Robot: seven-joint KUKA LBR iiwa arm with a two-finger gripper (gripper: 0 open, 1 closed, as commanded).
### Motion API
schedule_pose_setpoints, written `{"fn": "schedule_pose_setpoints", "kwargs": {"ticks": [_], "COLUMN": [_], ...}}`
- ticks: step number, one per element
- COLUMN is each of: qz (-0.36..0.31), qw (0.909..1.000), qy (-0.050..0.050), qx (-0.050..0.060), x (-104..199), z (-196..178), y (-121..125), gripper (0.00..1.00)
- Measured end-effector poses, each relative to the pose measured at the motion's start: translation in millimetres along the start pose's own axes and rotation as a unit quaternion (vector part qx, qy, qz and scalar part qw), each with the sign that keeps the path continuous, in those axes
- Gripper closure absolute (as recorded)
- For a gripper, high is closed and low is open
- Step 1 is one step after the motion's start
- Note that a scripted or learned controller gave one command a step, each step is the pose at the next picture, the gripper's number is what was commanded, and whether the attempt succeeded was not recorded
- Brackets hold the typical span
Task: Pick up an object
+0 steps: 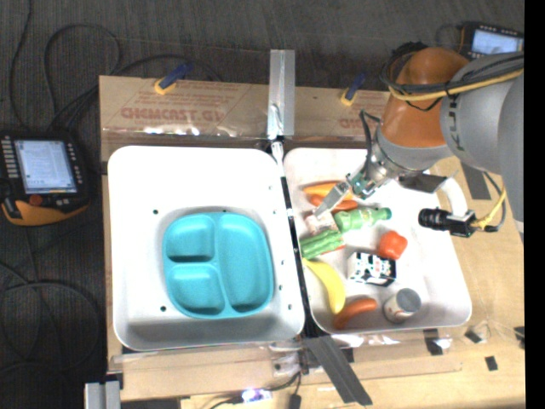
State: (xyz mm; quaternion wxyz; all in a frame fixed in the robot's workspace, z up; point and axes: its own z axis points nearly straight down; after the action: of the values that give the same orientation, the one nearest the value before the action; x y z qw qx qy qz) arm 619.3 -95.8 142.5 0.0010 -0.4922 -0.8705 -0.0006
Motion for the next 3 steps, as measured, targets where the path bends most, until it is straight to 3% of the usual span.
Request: {"fn": "schedule_pose_setpoints", "kwargs": {"ticks": [1,2,3], "qz": [0.118,0.095,0.129], "qw": [0.9930,0.9955,0.9916], "qy": [-0.002,0.000,-0.001], "qx": [-0.004,0.000,-0.001], "x": [-39.5,56.0,-15.0], "z": [53.9,-40.6,50.8], "y": [1.0,-14.6,10.2], "gripper": [0.00,0.00,0.00]}}
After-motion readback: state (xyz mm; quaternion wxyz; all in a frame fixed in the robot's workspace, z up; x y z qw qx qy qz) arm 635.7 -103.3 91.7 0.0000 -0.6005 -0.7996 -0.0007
